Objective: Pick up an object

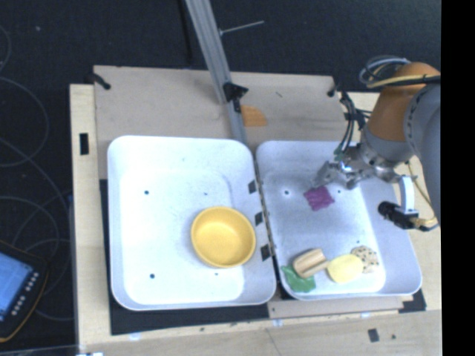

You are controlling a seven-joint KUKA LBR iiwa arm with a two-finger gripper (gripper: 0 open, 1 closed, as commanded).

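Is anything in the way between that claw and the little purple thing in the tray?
Nothing visible. The gripper hangs just up and to the right of the purple block, with bare floor of the right bin between them.

A: so what's around the bench?
B: dark floor [89,21] with loose cables [30,162], tan wooden bench top [163,102], grey metal post [211,50] leaning in, a tablet screen [15,284] bottom left

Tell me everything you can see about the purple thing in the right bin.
The purple block is a small, matte, roughly square piece, magenta-purple all over, with no markings that can be made out. It lies flat on the floor of the right bin, in the upper middle part, slightly rotated against the bin's walls. It sits just below the end effector, apart from the items clustered at the bin's lower edge.
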